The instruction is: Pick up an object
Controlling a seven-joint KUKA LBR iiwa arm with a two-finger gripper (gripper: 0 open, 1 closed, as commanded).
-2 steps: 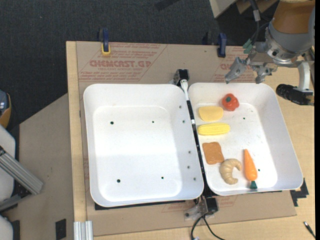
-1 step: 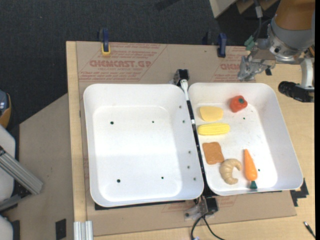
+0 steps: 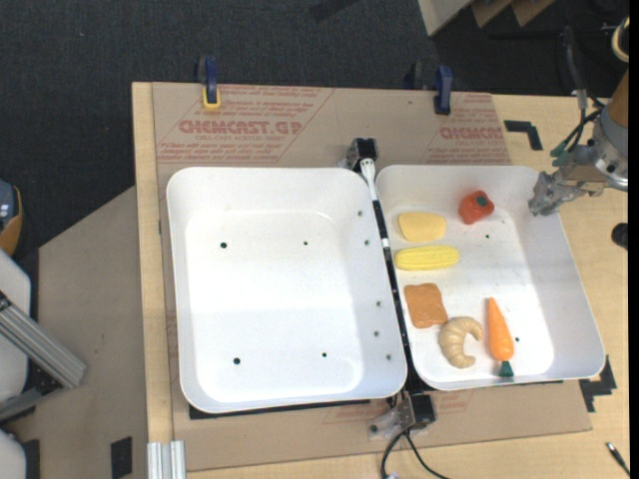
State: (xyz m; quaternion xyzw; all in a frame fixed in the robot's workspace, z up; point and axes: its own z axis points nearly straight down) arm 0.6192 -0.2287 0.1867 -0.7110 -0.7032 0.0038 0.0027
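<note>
The right bin (image 3: 559, 267) holds several toy foods. A red tomato (image 3: 476, 207) lies near its far side, with a pale yellow piece (image 3: 422, 228) to its left and a yellow corn cob (image 3: 427, 258) below that. Toward the front sit a brown toast slice (image 3: 426, 305), a tan croissant (image 3: 459, 341) and an orange carrot (image 3: 499, 331). My gripper (image 3: 548, 196) hangs at the bin's far right rim, to the right of the tomato and apart from it. Nothing shows between its fingers.
The left bin (image 3: 200, 267) stands beside the right one on a cardboard-covered bench. Two blue clamps (image 3: 209, 80) (image 3: 442, 88) hold the board at the far edge. A black clip (image 3: 361, 152) joins the bins at the back, and cables trail at the front (image 3: 409, 417).
</note>
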